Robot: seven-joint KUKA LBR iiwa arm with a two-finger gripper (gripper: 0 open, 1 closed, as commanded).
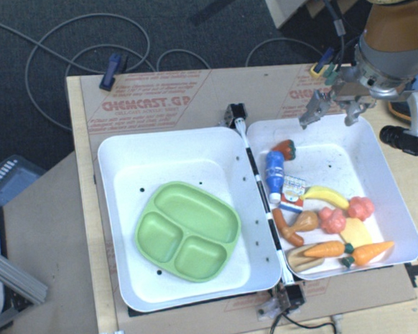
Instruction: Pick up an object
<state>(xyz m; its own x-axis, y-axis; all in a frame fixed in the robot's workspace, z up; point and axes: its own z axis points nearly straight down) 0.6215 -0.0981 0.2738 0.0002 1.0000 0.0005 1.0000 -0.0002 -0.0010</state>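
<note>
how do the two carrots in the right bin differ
The larger carrot lies nearest the bin's front right corner; the smaller carrot lies to its left, toward the middle. The larger one looks thicker and paler orange, the smaller slimmer and deeper orange. Both lie flat in the right bin.

Dark carpet floor (29, 76) all round, with thin grey cables (78, 54) looping over it at 11 and 12 o'clock. A blue clip (111, 71) sits at the bench's far left corner. The bench top is a brown board (182, 103) with red CHEMCAST print, edges pale wood. At 9 o'clock there's a dark grey box (8, 182), and a metal rail (16, 275) pokes in at 8. Light is flat and even, shadows soft.
</note>
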